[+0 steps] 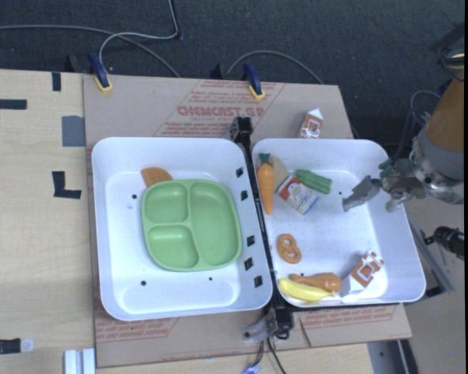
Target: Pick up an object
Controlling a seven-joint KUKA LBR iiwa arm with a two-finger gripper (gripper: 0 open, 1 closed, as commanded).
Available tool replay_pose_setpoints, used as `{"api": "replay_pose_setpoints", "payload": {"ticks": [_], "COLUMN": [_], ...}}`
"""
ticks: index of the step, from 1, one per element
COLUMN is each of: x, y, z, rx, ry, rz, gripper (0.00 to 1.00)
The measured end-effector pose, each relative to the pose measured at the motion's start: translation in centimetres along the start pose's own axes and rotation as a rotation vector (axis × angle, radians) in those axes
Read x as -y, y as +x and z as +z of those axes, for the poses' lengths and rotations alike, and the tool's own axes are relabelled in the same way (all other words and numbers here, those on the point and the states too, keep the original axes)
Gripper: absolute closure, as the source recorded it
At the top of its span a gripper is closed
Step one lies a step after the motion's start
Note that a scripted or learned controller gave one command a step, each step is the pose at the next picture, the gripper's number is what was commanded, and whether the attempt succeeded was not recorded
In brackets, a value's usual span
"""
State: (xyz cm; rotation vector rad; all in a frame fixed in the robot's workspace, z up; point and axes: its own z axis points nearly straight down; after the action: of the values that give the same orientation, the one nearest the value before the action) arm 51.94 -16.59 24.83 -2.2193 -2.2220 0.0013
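While the arm reaches in over the right rim of the right bin (390,232), the jaws (372,191) sit low over that bin's upper right part, with one dark finger (359,194) pointing left toward the toys. Whether the jaws are apart or together cannot be told from this angle; nothing is seen between them.

Nearest candidates lie to the left of the jaws, near but not touching: a green pepper-like toy (312,181) and, just beside it, a small red and white carton (298,195). The green toy's long axis runs roughly left-right, slightly slanted, so almost in line with the finger.

Farther off: carrot (265,185) along the left wall, pretzel (288,247) mid-bin, banana (304,290) at the bottom edge.

Judgement: the next move is a short travel leftward, then down.
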Motion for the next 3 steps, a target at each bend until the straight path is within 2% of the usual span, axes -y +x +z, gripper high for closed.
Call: {"api": "replay_pose_setpoints", "payload": {"ticks": [1, 2, 3], "x": [-10.0, -11.5, -14.6], "y": [4.0, 6.5, 6.2], "z": [6.0, 15.6, 16.4], "rx": [0.0, 0.01, 0.006], "ry": [0.001, 0.001, 0.016], "rz": [-0.001, 0.004, -0.001], "gripper": [0.0, 0.0, 0.0]}}
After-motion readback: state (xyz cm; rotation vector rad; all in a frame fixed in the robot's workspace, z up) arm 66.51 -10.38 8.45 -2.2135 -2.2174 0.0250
